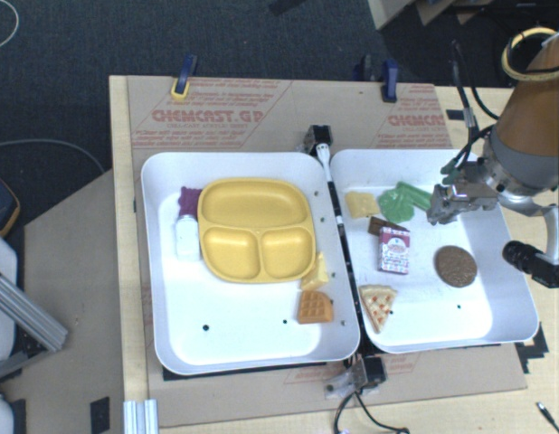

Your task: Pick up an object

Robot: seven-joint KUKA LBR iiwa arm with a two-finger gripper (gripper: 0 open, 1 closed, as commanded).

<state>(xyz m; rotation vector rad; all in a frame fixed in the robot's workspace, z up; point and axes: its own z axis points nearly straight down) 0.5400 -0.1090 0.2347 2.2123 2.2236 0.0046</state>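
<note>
Two white bins [162, 269] sit on a cardboard-topped bench [261, 107] over dark carpet [71, 25]; pincer [445, 208] state unclear.

I am looking at a robotics lab: two white bins [162, 242] sit on a clamped Chemcast-printed board [261, 107], aluminium framing [26, 310] stands at left, loose cables [44, 143] cross dark carpet [80, 25], and toy food fills the bins.
</note>
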